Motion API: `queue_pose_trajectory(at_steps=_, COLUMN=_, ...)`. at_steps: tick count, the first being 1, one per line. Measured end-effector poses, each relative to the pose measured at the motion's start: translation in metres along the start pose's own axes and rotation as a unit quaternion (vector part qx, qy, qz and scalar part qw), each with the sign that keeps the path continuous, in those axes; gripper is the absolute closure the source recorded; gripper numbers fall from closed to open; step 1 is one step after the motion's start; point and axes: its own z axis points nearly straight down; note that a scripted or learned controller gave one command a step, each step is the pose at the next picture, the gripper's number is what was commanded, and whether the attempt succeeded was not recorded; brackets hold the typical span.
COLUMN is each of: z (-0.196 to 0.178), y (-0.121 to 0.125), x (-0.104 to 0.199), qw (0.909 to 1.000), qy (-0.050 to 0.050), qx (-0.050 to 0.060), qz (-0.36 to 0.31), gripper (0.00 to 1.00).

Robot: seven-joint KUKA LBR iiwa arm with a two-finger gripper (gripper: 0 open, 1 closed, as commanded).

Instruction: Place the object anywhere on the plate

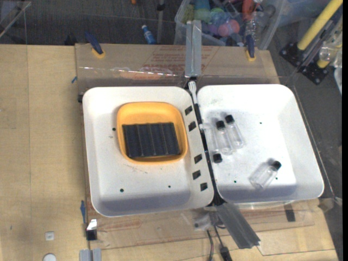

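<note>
Starting at the left: bench [38,145], pale wood-grain board, matte, cut off at the left and bottom edges.

Left bin [98,145]: shallow white plastic tray with rounded corners, a smooth floor and a few small dark specks.

Plate [149,109]: orange-yellow, a rounded square with a raised glossy rim, standing in the upper middle of the left bin.

Ribbed slab [151,140]: dark, near-black, rectangular, with parallel lengthwise ridges. It lies flat inside the plate and covers most of its floor. Its material cannot be told.

Seam tabs [191,126]: a row of small black pieces along the join between the two bins, touching both rims.

Metal bar [192,48]: grey, narrow and flat-sided, running up from the top of the seam.

Right bin [283,124]: same white tray, its lower rim partly shadowed.

Grouped vials [229,134]: clear cylinders with black caps, lying close together near the right bin's left side. Their transparent bodies blend into the white floor, so outlines and exact count are hard to make out. A further black cap sits just below them.

Single vial [265,173]: clear with a black cap, lying tilted in the right bin's lower right, well apart from the group and from the plate.

Storage tub [228,7]: translucent plastic holding mixed coloured items, blurred, beyond the bench.
</note>
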Motion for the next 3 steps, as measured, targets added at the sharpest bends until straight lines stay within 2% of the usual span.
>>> queue_pose_trajectory(at_steps=1, z=0.0004, y=0.0003, x=-0.0061, qw=0.9894, qy=0.000, qx=0.000, qz=-0.146, gripper=1.00)
queue_pose_trajectory(at_steps=2, z=0.0004, y=0.0000, x=-0.0060, qw=0.9419, qy=0.000, qx=-0.001, qz=-0.336, gripper=1.00)
queue_pose_trajectory(at_steps=3, z=0.0005, y=0.0002, x=-0.0060, qw=0.9013, qy=0.000, qx=-0.001, qz=-0.433, gripper=1.00)
